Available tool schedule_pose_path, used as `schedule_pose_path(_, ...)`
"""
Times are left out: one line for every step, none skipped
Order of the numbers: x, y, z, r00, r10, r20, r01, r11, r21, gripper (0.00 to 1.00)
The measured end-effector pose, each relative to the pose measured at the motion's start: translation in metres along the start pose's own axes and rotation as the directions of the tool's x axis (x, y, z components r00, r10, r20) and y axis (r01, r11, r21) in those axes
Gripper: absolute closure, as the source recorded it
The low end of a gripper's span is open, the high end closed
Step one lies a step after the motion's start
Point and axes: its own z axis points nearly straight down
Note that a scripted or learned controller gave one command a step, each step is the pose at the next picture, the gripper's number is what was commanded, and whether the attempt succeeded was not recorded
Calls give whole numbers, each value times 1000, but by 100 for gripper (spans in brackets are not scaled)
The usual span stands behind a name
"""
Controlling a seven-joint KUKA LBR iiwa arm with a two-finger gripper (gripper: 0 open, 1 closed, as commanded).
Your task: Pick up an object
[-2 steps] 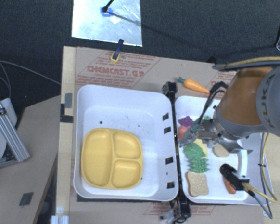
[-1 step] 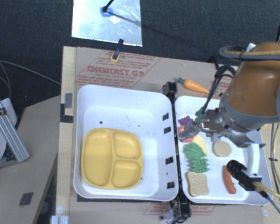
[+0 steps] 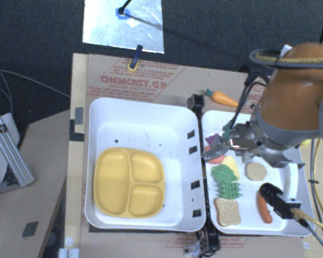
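Observation:
My gripper point(image 3: 220, 146) hangs low over the left side of the right bin point(image 3: 293, 228), close to the wall between the two bins. Just under it lie a purple grape bunch point(image 3: 211, 139) and a pink-red piece point(image 3: 217, 158), partly hidden by the gripper. Whether it touches either one I cannot tell. In front of it lie a green leafy piece point(image 3: 226, 181), a yellow piece point(image 3: 234, 168), a bread slice point(image 3: 228, 212), a round beige biscuit point(image 3: 255, 172) and a red sausage point(image 3: 264, 209). The arm's big grey and orange body hides the back right of the bin.
The left bin point(image 3: 146, 116) holds a yellow divided plate point(image 3: 129, 181). An orange carrot point(image 3: 223, 98) lies outside the bins on the cardboard behind the right bin. A blue and yellow marker point(image 3: 135, 58) lies on the cardboard at the back.

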Motion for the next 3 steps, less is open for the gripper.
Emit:
schedule_pose_path(59, 20, 49, 1000, -3, 0, 3, 1000, 7, 0)
schedule_pose_path(99, 133, 76, 1000, -1, 0, 1, 1000, 0, 0)
schedule_pose_path(85, 48, 195, 1000, 7, 3, -7, 1000, 22, 0)
